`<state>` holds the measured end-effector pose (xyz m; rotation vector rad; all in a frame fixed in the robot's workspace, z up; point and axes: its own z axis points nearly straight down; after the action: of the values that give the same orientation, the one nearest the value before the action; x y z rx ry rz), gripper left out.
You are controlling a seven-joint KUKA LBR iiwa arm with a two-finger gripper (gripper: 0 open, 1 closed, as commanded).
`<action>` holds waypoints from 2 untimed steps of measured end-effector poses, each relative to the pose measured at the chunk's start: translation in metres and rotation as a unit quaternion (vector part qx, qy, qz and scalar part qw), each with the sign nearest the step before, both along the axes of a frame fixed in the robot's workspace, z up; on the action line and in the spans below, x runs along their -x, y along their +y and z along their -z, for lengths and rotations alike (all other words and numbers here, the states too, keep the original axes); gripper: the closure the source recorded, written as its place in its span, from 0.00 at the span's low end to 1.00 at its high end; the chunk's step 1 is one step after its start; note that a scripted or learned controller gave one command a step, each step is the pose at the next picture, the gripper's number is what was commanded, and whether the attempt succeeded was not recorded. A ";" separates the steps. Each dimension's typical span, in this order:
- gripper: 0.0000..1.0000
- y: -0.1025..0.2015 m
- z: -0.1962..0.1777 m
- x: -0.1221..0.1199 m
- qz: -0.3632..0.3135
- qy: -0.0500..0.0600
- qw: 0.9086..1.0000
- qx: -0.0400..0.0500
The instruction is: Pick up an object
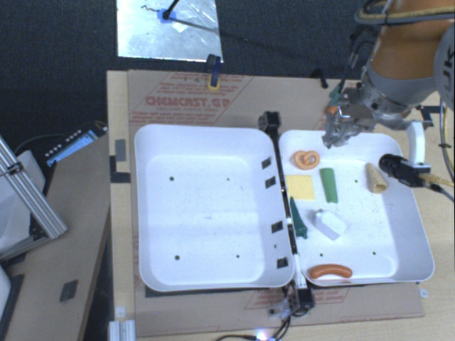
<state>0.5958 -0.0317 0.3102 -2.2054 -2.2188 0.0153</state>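
My gripper (pixel 335 138) hangs over the far edge of the right bin (pixel 409 226), just right of and behind an orange pretzel (pixel 307 160). Nothing shows beneath it. Toward the front from the pretzel lie a yellow square (pixel 300 187) and a green block (pixel 328 185). A beige cone-shaped piece (pixel 377 178) rests further right. A white block (pixel 329 224) and a dark green strip (pixel 297 219) sit mid-bin. An orange sausage (pixel 330 271) lies at the front rim.
The left bin (pixel 206 204) stands beside the right one, with black clips (pixel 271 183) along the shared wall. Both bins sit on a cardboard sheet (pixel 192 98). A shiny foil sheet (pixel 169 20) lies on the dark floor behind.
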 end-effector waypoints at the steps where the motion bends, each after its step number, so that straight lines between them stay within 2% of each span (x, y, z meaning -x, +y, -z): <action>1: 1.00 0.054 -0.042 -0.066 -0.002 -0.013 1.000 0.000; 2: 1.00 0.111 -0.103 -0.073 -0.002 -0.013 1.000 -0.001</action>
<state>0.6692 0.0797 0.4134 -2.2126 -2.2367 -0.0146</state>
